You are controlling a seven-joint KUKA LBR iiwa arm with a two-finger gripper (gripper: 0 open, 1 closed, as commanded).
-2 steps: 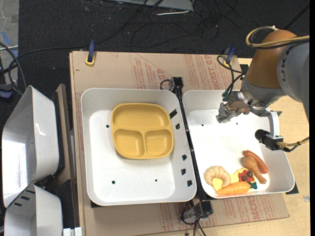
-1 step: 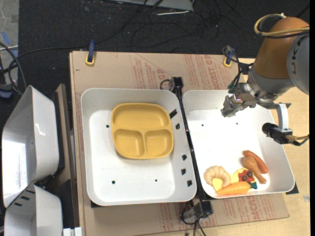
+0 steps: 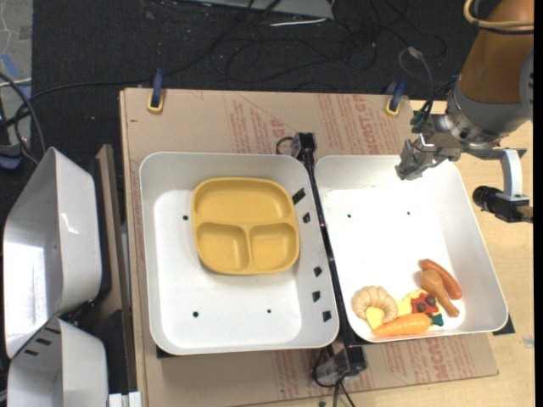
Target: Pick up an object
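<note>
From above, two white bins sit side by side on a tan board that covers the surface (image 3: pixel 254 117). The left bin (image 3: pixel 170 312) holds a yellow divided plate (image 3: pixel 246 225) with three compartments, lying flat toward its far half. The right bin (image 3: pixel 399 236) holds a cluster of toy food in its near right corner: a croissant (image 3: pixel 374 300), a carrot (image 3: pixel 401 326) lying along the near wall, and a pair of sausages (image 3: pixel 442 283) just to the right, all touching or nearly so. The gripper (image 3: pixel 411 166) hangs over the far edge of the right bin, well apart from the cluster; whether its fingers are released or clenched cannot be told. Red printing runs across the board, mirrored and not readable. Orange clamps (image 3: pixel 155 102) pin the board's far edge, with black cables (image 3: pixel 254 32) beyond.
</note>
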